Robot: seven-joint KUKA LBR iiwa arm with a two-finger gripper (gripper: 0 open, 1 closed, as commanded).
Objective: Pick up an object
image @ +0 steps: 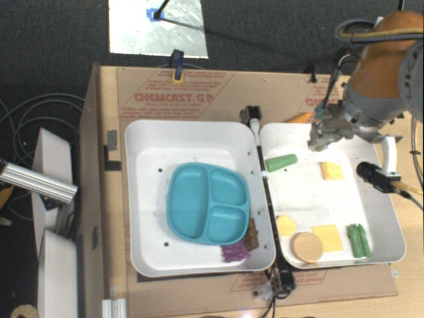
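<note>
The grey arm with its orange band is seen reaching in from the right, its gripper hanging over the far part of the right shallow white bin. Whether the gripper is open or closed cannot be told, and nothing can be made out in its grasp. In the right bin, a green cylindrical piece is seen lying near the left wall, a small yellow block just below the gripper, a round tan disc near the front edge, a flat yellow square touching it, a pale yellow piece just behind the disc, and a green bean-like bundle toward the right. In the left white bin, a turquoise divided plastic plate is placed centrally, with a purple cluster and a brown piece at its front right. Both bins are carried by the cardboard-covered desk.
</note>
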